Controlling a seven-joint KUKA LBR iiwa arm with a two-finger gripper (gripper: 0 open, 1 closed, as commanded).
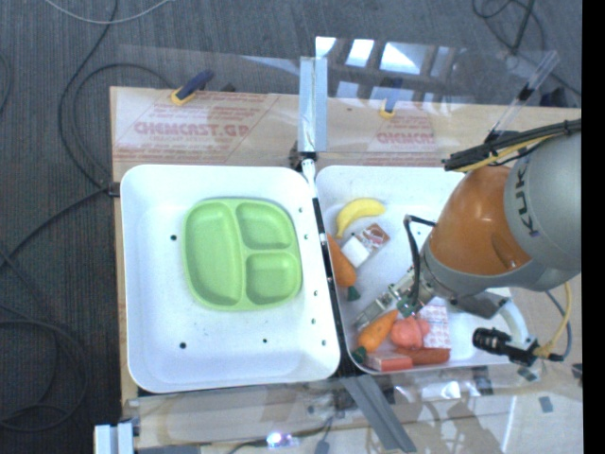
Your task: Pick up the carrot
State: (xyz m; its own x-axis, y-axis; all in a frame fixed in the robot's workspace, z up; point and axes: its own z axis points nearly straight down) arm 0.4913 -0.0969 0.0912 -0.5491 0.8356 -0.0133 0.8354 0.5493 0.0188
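Arm low over the right bin [444,180], reaching for the carrot [377,331]

Hand [405,303] just above the carrot's thick end, poised to grasp; whether open or closed, I cannot tell.

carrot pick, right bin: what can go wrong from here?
1. Two carrots: one at the bin's front among a tomato and red packet, another along the left wall. The gripper could take the wrong item.
2. The wall carrot leaves little room beside the rim.
3. The arm hides much of the bin.
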